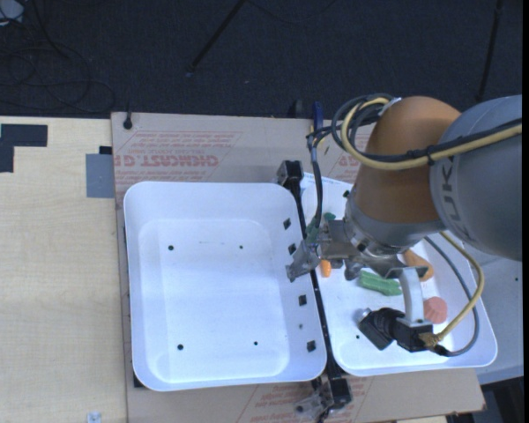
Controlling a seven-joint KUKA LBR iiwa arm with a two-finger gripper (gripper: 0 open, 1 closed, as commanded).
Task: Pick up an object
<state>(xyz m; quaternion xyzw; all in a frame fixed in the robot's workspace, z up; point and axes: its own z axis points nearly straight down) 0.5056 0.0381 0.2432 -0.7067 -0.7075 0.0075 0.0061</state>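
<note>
My gripper (pixel 305 263) hangs low over the left part of the right bin (pixel 476 355), close to the divide between the two bins. The arm's orange band and grey wrist hide much of that bin. A small orange piece (pixel 325 270) lies right beside the gripper. A green object (pixel 380 283) lies just to its right. A salmon round object (pixel 435 308) rests further right, and an orange object (pixel 420 263) peeks out from under the arm. I see nothing gripped.
The left bin (pixel 159 359) stands next to the right one, and their rims meet along a black clip strip (pixel 310 302). A small green bit (pixel 329 218) shows near the right bin's far left wall. Both bins sit on a cardboard sheet (pixel 185 152).
</note>
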